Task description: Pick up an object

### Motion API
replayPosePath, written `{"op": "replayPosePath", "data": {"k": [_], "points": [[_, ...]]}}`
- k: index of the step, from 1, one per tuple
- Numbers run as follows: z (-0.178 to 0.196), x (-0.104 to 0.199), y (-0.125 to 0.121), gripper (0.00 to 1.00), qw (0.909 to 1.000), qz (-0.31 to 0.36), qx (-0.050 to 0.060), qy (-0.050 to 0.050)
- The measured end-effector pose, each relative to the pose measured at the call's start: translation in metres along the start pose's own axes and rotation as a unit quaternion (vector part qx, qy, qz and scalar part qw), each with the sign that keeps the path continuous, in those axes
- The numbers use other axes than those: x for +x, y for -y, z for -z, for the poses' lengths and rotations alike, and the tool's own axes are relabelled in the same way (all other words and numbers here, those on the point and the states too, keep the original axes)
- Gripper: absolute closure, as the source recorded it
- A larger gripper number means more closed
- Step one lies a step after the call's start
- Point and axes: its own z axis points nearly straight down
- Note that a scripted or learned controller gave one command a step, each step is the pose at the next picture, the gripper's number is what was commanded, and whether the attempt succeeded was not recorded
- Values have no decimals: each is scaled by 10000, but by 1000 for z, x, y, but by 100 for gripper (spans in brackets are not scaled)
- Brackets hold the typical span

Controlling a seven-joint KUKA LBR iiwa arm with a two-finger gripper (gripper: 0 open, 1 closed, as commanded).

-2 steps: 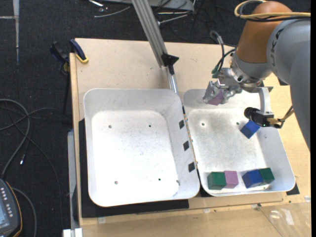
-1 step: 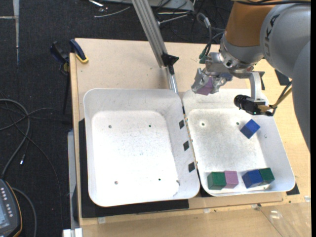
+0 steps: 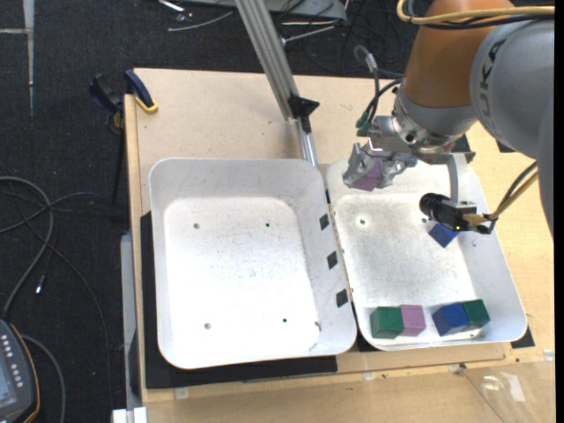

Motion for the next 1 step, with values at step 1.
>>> {"op": "replayPosePath", "data": {"k": [1], "points": [[-74, 55, 25, 100, 10000, 25, 34, -9]]}}
